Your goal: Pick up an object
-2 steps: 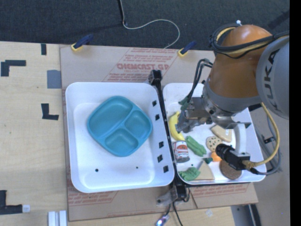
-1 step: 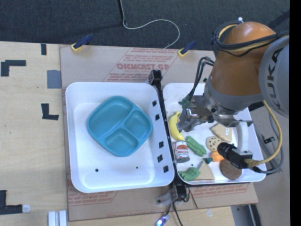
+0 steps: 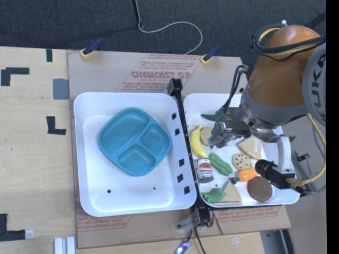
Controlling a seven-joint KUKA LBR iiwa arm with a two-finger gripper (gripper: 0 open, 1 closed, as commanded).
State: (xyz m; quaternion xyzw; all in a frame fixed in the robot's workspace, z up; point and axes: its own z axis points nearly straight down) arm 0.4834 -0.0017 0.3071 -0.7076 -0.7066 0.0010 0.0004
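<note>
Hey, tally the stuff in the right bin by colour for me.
Yellow: 1, banana
Green: 3, by the end effector, middle, front
Orange: 1, carrot
Brown: 1, patty
Tan: 1, cookie
Red-labelled: 1, can
Total: 8

Dark carpet floor (image 3: 63, 15), wooden bench (image 3: 32, 163), cardboard sheet (image 3: 153, 75), white cable (image 3: 169, 28)

My arm reaches in from the right, orange band bulking above the wrist, bent downward. My end effector (image 3: 220, 136) hangs low, pointing left and down.
</note>
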